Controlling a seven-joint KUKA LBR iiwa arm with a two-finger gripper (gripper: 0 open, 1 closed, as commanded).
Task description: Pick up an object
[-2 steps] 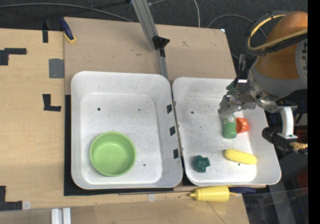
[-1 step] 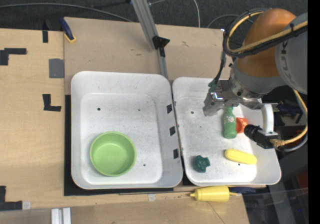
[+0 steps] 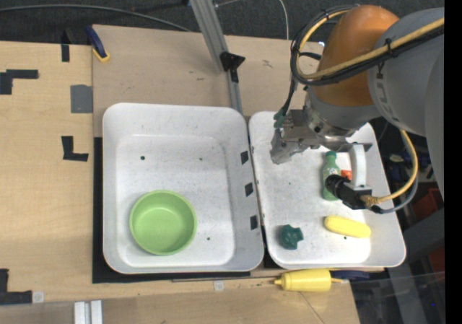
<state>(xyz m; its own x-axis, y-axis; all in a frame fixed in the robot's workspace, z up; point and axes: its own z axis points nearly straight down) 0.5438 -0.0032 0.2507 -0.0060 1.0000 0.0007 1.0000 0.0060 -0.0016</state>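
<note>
Hand (image 3: 283, 151) hovers above teal object (image 3: 290, 236).

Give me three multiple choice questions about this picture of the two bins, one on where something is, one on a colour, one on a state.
1. Where does the green bowl sit?
A. In the left bin, near its front left corner
B. In the right bin
C. On the bench outside both bins

2. What colour is the long item lying near the front of the right bin?
A. Red
B. Yellow
C. Blue

3. How does the bowl stand?
A. Upside down
B. On its side
C. Upright, opening up

Answers:
1 A, it rests on the left bin's floor.
2 B, it is plainly yellow, to the right of a small dark green piece.
3 C, its hollow inside faces the camera.
</note>
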